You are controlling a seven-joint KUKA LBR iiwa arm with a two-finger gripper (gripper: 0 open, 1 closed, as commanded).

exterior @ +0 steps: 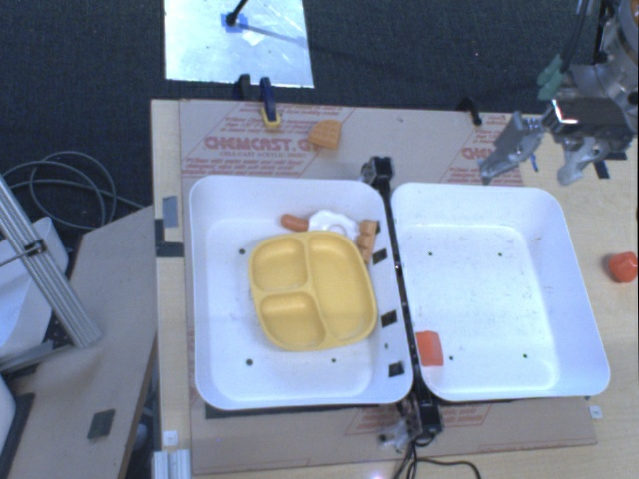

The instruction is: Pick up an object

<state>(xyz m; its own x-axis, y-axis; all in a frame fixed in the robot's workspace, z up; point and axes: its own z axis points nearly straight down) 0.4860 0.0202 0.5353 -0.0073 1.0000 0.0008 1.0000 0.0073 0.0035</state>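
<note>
Gripper (539, 158) parked upper right, fingers spread and empty, above right bin (559, 267) holding orange block (429, 348).

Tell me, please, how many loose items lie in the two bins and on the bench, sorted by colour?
Yellow: 1, divided plate
Orange or tan: 5, sausage, small piece, block, waffle, bench block
White: 1, item
Total: 7
</note>
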